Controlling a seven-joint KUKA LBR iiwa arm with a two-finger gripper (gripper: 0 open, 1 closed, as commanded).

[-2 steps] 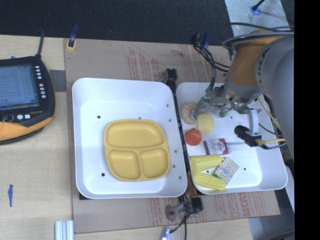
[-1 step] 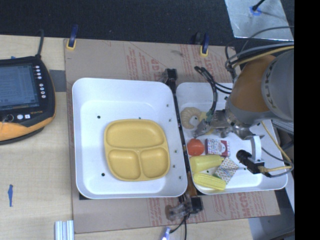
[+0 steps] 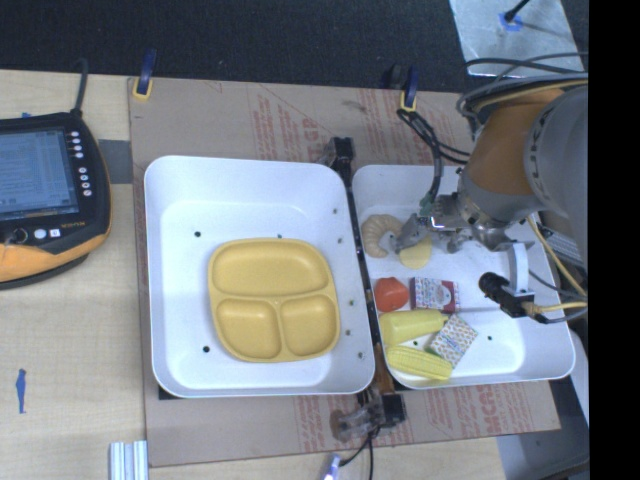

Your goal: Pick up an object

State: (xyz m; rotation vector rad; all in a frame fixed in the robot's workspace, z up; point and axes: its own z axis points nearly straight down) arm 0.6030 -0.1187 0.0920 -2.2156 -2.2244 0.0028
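Corn [image 3: 420,363] in right bin [image 3: 545,363], tray [image 3: 273,298] in left bin [image 3: 180,268]

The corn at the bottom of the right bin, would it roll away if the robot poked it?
Probably a little. The corn looks long and rounded, so a sideways push could roll it. It likely wouldn't get far: it lies near the bin's front wall, with a yellow block and a patterned packet crowding it. It looks like light toy plastic.
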